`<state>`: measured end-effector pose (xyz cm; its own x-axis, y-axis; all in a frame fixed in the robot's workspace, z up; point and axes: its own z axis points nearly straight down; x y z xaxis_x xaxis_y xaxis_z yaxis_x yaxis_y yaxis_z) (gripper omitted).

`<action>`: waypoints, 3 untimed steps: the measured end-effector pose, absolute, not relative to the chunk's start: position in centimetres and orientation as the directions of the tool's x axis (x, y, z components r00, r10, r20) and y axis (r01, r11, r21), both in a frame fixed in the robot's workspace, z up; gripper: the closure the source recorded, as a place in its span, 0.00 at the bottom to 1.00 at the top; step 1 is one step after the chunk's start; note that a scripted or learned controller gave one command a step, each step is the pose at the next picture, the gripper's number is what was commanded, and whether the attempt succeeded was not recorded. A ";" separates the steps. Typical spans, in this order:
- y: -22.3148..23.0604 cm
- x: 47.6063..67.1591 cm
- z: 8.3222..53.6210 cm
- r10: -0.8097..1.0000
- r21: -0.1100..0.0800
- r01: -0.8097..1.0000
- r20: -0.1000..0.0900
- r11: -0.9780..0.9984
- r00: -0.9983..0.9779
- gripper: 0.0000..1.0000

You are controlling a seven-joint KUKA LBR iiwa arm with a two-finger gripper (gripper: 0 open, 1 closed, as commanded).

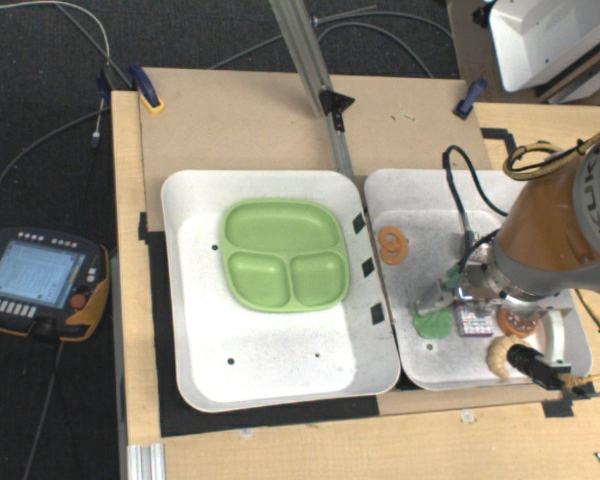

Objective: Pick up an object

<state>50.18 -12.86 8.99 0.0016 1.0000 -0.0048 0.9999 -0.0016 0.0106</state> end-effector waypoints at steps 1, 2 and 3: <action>-13.0 50.4 10.4 1.000 0.021 1.000 -0.008 -0.003 0.003 1.00; -13.4 50.4 14.8 1.000 0.005 1.000 -0.001 0.000 0.000 1.00; -14.3 50.4 20.9 1.000 0.008 1.000 -0.002 0.000 0.000 1.00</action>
<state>50.44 -14.29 20.86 -0.0005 1.0000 -0.0022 1.0000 0.0005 0.0078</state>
